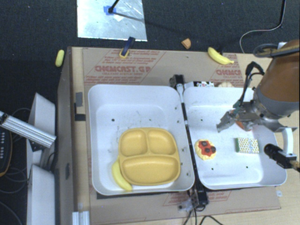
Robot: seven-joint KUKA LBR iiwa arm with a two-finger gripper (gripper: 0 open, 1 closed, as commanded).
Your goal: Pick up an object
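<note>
Here, the grey arm (281, 86) with its orange band reaches in from the right and hangs over the far half of the right bin (220, 179). Its gripper (229, 121) points leftward and down, and the fingers (224, 123) stand apart, with nothing seen between them; whether their tips touch the bin floor cannot be told.

In the right bin lie two things. A small yellow slice with red spots (206, 149) sits near the bin's left wall, nearer to the viewer than the gripper and a little to its left. A small pale block with a green speckled pattern (247, 145) lies to the right of that slice, near it but apart, beneath the arm's wrist.

In the left bin (108, 102) a yellow divided plate (149, 155) with three compartments rests in the near right part. A yellow banana (120, 176) lies along the plate's near left edge, touching it.

On the table (154, 62), beyond the bins, another banana (219, 56) lies at the far right, a small tan piece (186, 43) sits just left of it, and a blue and yellow object (126, 48) lies at the far edge. A yellow item (59, 57) lies on the dark floor just off the table's left far corner, and a silvery sheet (111, 12) lies farther back.
</note>
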